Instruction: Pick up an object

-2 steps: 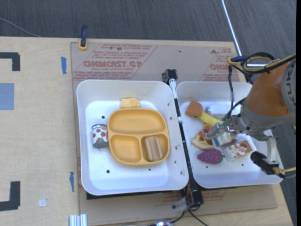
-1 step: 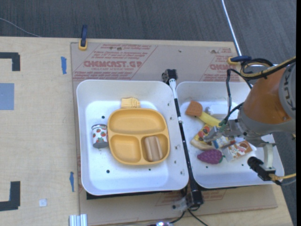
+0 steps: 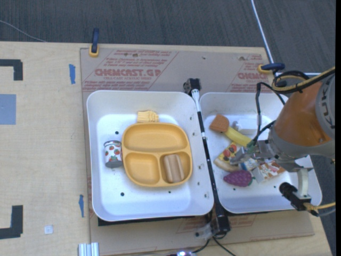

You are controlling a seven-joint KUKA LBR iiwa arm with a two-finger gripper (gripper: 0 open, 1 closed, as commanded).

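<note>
The arm is down in the right bin (image 3: 298, 199), its gripper (image 3: 250, 152) among the toy food beside the pizza slice (image 3: 228, 156) and banana (image 3: 237, 137). Whether anything is gripped I cannot tell. Next comes closing and lifting straight up.

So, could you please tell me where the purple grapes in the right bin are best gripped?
Probably across the narrow width of the purple grapes, coming straight down. The bunch lies flat and elongated, its long axis left to right. The front side is open; toys crowd its upper and right sides, near the end effector.
</note>
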